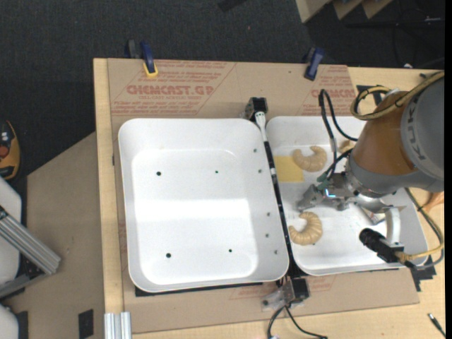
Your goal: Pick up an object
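**White bins on a brown board, arm over the right one**

Brown board [212,83] printed with red lettering covers the bench top and carries both bins side by side. The left bin [191,210] is the larger white shape, its floor dotted with a few small dark holes. The right bin [332,256] touches it along a shared edge and is partly covered by the robot.

The arm [385,147], orange above the wrist and grey further right, reaches in from the right and hangs over the middle of the right bin. Its gripper [316,196] points left, low over the bin floor, between the two pastries and close to the bin's left wall. Whether it is open or closed cannot be told, and nothing can be seen in its grasp.

The far croissant [311,159] lies curled just beyond the gripper. The near croissant [306,229] lies just on the near side of it. A flat yellow square [287,168] rests against the far croissant's left end.

Two blue clamps [148,56] [313,62] grip the board's far edge.
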### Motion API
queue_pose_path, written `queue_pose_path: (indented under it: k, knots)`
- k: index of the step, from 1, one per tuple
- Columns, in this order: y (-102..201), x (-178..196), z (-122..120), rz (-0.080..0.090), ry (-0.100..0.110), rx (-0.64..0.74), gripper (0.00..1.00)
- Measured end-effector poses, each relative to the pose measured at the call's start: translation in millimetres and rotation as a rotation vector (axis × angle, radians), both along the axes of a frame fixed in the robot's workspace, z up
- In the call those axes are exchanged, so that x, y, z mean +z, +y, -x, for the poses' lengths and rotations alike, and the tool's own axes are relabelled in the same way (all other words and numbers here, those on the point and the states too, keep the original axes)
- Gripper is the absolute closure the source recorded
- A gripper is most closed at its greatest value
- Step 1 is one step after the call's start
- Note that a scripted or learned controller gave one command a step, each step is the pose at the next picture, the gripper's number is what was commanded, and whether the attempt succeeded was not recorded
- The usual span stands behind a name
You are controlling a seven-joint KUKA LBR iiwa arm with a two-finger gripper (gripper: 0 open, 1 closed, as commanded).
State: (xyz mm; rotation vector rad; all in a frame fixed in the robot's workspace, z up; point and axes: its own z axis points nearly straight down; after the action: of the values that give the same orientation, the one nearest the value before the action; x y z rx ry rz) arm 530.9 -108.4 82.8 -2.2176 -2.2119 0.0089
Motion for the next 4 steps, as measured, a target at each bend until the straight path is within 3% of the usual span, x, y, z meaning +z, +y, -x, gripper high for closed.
queue_pose_path:
  k: [1, 2, 3, 4]
  knots:
    - [8.8, 11.0, -112.9, 0.005, -0.023, 0.008, 0.00]
    - [-6.9, 1.2, -56.7, 0.001, -0.004, 0.000, 0.00]
    - [-9.2, 28.0, -116.7, 0.005, -0.019, 0.005, 0.00]
    - [11.2, 0.5, -81.9, 0.000, -0.004, 0.002, 0.00]
